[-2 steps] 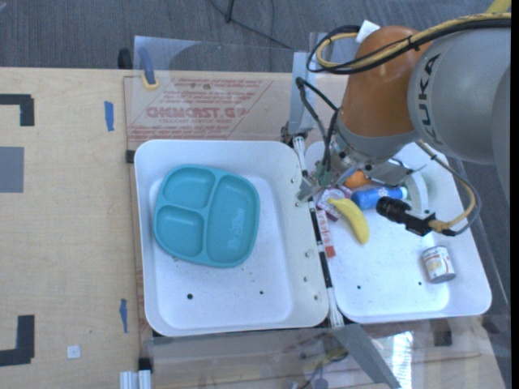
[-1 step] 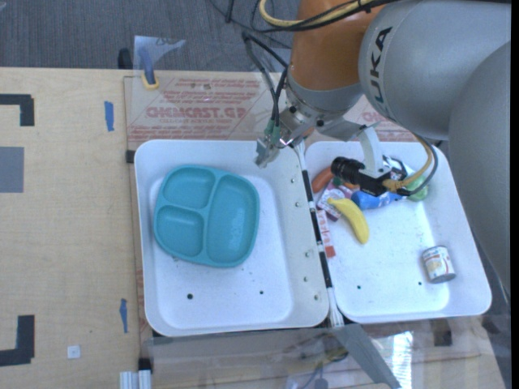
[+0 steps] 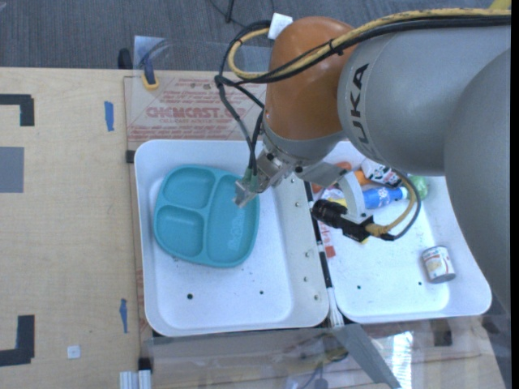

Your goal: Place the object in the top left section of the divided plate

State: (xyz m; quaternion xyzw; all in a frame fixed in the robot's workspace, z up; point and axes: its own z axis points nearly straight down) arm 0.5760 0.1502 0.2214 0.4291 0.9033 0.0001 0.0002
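A blue divided plate (image 3: pixel 203 217) lies in the left bin (image 3: pixel 268 298), with two small sections on its left and one long section on its right. My gripper (image 3: pixel 247 190) hangs low over the plate's upper right part, close to the rim of the long section. Something small and greenish shows at its tip, but it is too small to tell what it is or whether it is held. The top left section (image 3: pixel 188 189) of the plate has nothing in it.
The right bin (image 3: pixel 405 298) holds a blue tube (image 3: pixel 381 195), a green item (image 3: pixel 418 187), a small tin (image 3: pixel 438 263) near the right wall and a red-and-white packet (image 3: pixel 325 237) by the divider. The arm covers much of that bin. Cardboard (image 3: pixel 178 108) lies behind the left bin.
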